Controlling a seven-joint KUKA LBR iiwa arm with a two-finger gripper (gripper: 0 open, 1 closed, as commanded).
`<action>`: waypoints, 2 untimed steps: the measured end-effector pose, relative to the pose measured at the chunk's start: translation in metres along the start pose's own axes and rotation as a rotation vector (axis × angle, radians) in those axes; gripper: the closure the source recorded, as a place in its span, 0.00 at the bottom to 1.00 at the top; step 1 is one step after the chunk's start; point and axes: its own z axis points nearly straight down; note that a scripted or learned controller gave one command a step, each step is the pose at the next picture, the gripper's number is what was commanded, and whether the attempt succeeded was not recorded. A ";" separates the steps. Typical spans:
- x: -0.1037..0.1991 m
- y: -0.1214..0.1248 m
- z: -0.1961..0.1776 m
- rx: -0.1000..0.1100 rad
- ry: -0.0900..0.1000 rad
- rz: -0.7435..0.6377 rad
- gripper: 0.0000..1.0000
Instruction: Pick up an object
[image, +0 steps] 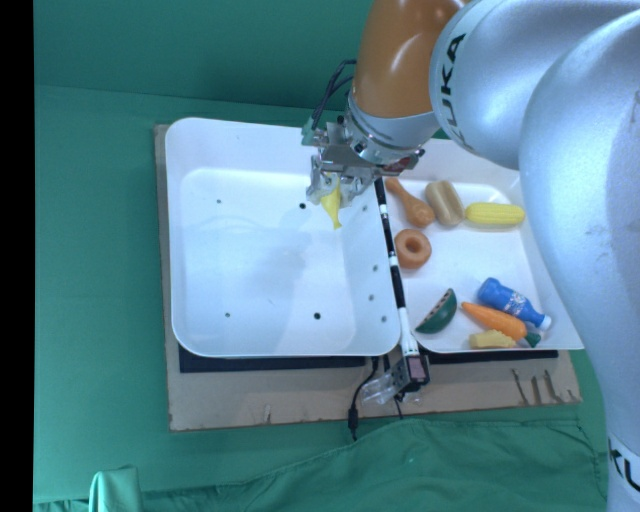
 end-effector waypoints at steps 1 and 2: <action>0.009 0.044 -0.042 -0.008 -0.002 0.001 1.00; 0.045 -0.022 -0.031 0.006 -0.003 0.000 1.00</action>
